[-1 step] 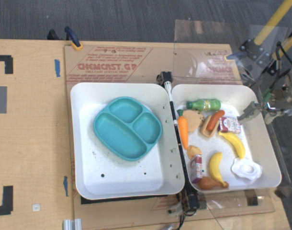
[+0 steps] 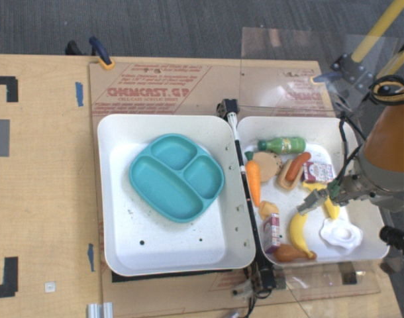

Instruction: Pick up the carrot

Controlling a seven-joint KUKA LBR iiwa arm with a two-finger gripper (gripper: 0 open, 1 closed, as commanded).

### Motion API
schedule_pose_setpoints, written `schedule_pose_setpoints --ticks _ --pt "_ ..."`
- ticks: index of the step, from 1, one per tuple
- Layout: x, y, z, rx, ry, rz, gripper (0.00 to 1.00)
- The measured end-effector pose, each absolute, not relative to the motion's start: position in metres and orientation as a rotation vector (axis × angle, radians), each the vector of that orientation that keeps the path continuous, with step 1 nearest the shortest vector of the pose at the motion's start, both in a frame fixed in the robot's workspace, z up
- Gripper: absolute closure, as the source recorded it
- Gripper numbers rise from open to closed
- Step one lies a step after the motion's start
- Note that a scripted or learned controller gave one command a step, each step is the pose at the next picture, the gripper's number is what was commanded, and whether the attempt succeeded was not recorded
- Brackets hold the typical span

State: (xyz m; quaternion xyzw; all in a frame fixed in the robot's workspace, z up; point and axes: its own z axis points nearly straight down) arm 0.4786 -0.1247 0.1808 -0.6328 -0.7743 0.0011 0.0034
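The carrot (image 2: 253, 181) is orange with a small green top. It lies lengthwise in the right bin (image 2: 334, 132), close against that bin's left wall. My gripper (image 2: 315, 200) hangs over the middle of the right bin, about a hand's width to the right of the carrot and slightly nearer the front. It sits above a yellow piece (image 2: 331, 207) and just behind the banana (image 2: 299, 233). Nothing of the carrot is touched by the gripper.
Around the carrot lie a green bottle (image 2: 282, 144), a tan bun (image 2: 269, 168), a hot dog (image 2: 295, 169), a purple packet (image 2: 318, 172), a small bottle (image 2: 273, 228) and a white lump (image 2: 340, 234). A teal divided plate (image 2: 177, 176) rests in the left bin (image 2: 116, 197).
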Motion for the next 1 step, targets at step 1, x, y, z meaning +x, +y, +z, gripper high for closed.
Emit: schedule_pose_setpoints --ticks 1 --pt "0.4801 -0.0628 0.1842 -2.092 -2.333 0.000 0.00"
